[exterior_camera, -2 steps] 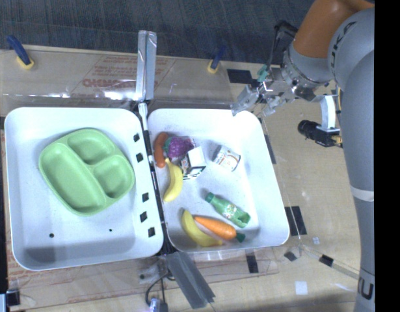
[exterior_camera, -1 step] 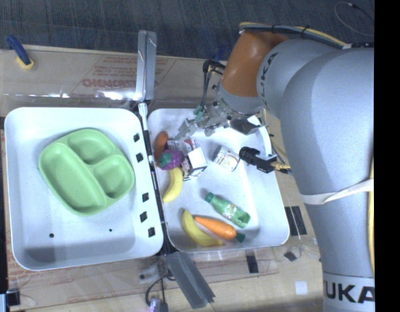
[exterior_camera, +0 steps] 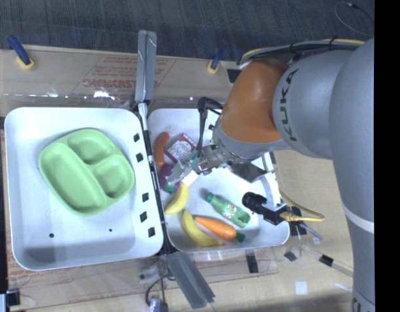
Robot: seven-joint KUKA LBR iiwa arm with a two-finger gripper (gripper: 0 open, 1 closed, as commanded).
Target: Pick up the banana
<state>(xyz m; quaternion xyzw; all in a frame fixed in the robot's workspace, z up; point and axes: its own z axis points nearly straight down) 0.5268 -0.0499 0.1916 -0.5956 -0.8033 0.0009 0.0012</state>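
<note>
Two white plastic bins side by side. Left bin: green three-section plate, smooth, rounded. Right bin: my gripper low near its left wall, finger state unclear. Curved yellow banana just below gripper, by left wall. Second yellow banana, orange carrot, green bottle along front edge.

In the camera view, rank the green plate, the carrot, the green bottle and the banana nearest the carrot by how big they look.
Largest to smallest as they look:
1. green divided plate, by far
2. banana under the carrot, partly hidden
3. carrot and green bottle: they look about alike, so I won't rank them.
</note>
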